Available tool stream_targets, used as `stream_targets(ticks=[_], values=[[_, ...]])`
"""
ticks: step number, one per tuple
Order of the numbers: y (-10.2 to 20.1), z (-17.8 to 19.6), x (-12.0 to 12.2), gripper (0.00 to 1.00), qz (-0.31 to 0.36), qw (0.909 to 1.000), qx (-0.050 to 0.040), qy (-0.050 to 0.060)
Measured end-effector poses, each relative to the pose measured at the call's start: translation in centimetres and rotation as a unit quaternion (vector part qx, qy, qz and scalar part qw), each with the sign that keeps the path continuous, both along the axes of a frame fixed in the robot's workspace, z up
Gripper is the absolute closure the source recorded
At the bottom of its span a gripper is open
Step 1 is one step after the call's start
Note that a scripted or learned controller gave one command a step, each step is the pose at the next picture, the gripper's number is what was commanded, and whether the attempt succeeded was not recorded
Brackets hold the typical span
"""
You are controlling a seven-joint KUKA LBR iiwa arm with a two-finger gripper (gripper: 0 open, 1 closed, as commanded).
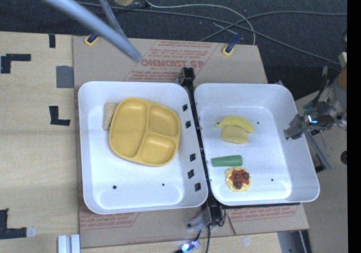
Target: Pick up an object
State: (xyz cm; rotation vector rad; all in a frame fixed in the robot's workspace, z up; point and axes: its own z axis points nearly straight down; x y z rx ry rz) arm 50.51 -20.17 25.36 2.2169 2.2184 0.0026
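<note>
The right bin (282, 150) holds a yellow banana-shaped piece (236, 123) lying on a pale yellow chunk (234, 135), a green cylinder (227, 161) below them, and a small yellow tart with red berries (238, 178) near the front. My gripper (294, 129) hangs at the right bin's right rim, dark and small at the frame's right side, apart from all of these objects. Nothing shows between its tips.
The left bin (96, 173) bears a yellow divided plate (145, 131) with a tan, sponge-like piece (108, 115) tucked at its left edge. Cables cross the dark floor behind the bins. A black clip divider (192, 133) joins the two bins.
</note>
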Motion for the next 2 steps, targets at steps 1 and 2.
stream_targets(ticks=[1, 2], values=[[4.4, 0.2, 1.9, 1.00, 0.002, 1.0000, 0.0020, 0.003], [9.6, -0.2, 4.5, 1.00, 0.003, 1.0000, 0.0020, 0.003]])
